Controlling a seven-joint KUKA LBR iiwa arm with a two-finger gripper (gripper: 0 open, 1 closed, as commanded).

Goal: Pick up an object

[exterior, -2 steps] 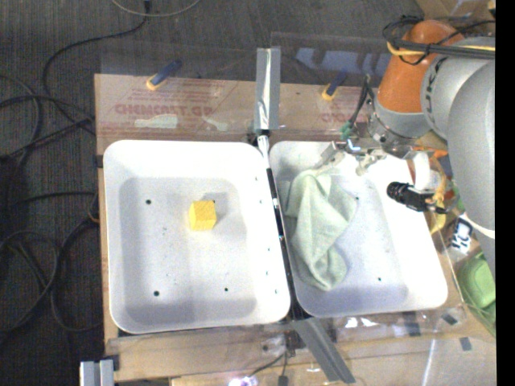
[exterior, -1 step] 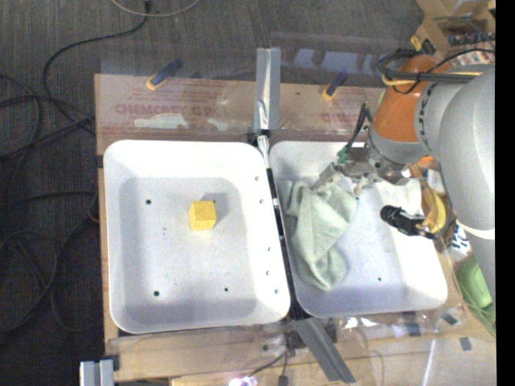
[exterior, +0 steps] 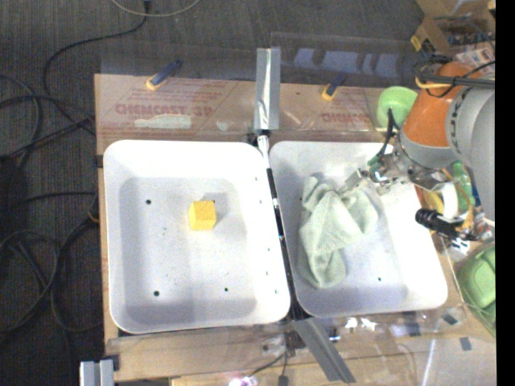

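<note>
Nearest the viewer, along the bottom of the frame, runs the front edge of the wooden bench (exterior: 201, 348), with a strip of grey metal bracket (exterior: 326, 352) angled below the junction of the two bins; above it sit two shallow white bins side by side, separated by a dark seam and a vertical metal post (exterior: 267, 87) at the rear. Left bin (exterior: 137, 296): contains a single small yellow block (exterior: 203, 215), lying flat near the centre of the floor, apart from every wall. Right bin (exterior: 418, 288): contains a crumpled pale green cloth (exterior: 334, 232), spread from the upper left of the floor down toward the middle, its lower lobe resting near the bin's centre. Robot arm (exterior: 475, 135): grey, with an orange band (exterior: 430, 119), entering from the right and descending over the rear right portion of the right bin; the gripper (exterior: 372, 174) sits at the upper right edge of the cloth, touching or just above its folds; whether its fingers are spread or closed cannot be told, and no object is visibly held between them. Background: dark carpet with black cables (exterior: 48, 95) at left; two orange-tipped clamps (exterior: 163, 74) on the bench's rear board; green objects (exterior: 396, 103) behind and beside the arm at right.
</note>
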